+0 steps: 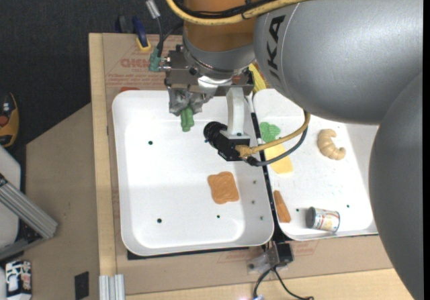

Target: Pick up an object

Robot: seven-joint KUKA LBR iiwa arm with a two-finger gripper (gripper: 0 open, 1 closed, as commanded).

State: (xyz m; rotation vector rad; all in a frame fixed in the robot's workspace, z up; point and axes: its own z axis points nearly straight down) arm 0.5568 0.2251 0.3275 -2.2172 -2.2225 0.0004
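Note:
My gripper (184,108) hangs over the back of the left bin (144,184), below the orange band of the arm. A small green object (187,119) sticks out from between its fingers, and the fingers look closed on it. An orange-brown flat piece (222,188) lies on the left bin's floor near the front right. In the right bin (353,188) lie a tan croissant-shaped piece (330,143), a green piece (269,132), a yellow piece (283,166), a brown stick (281,207) and a small can (324,219) on its side.
A black fitting (218,139) on a yellow cable hangs from the arm over the wall between the bins. The big grey arm covers the back and right of the right bin. Brown board (107,90) surrounds the bins.

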